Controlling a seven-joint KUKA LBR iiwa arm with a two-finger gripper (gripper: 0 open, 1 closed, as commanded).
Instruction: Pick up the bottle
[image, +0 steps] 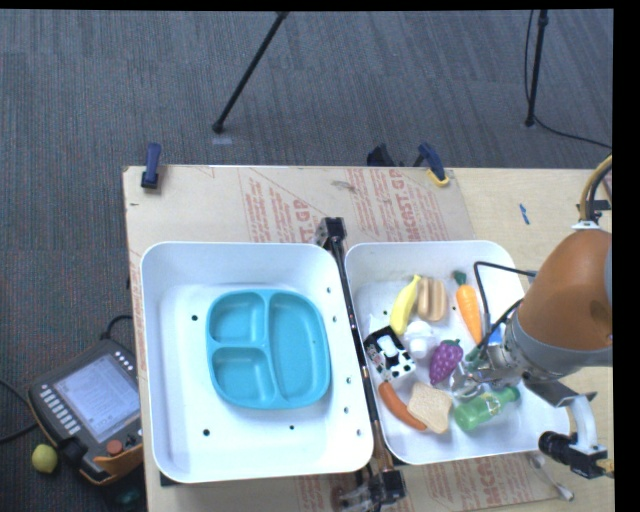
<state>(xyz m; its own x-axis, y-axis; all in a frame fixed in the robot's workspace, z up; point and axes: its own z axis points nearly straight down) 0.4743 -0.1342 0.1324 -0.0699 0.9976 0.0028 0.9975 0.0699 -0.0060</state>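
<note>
The pincer (470, 383) hangs low over the right bin (370, 262), at the end of the grey arm with its orange band (565, 290) that reaches in from the right. Its metal tip is down among the toys, and whether it is released or clenched cannot be told from this angle. Directly below and to the right of the tip lies the green bottle (485, 407), on its side on the bin floor, running toward the right and slightly up; the tip looks to be touching or just above its upper edge.

Just left of the bottle lies a slice of toy bread (430, 406), and beside that an orange carrot (392, 399). A bunch of purple grapes (445, 359) sits just left of the pincer. Farther up are a black-and-white cow figure (392, 357), a yellow banana (404, 303), a tan bun (431, 297) and a second carrot (468, 309).

The left bin (170, 270) holds a blue divided plate (268, 347). Both bins rest on the desk (260, 195).
</note>
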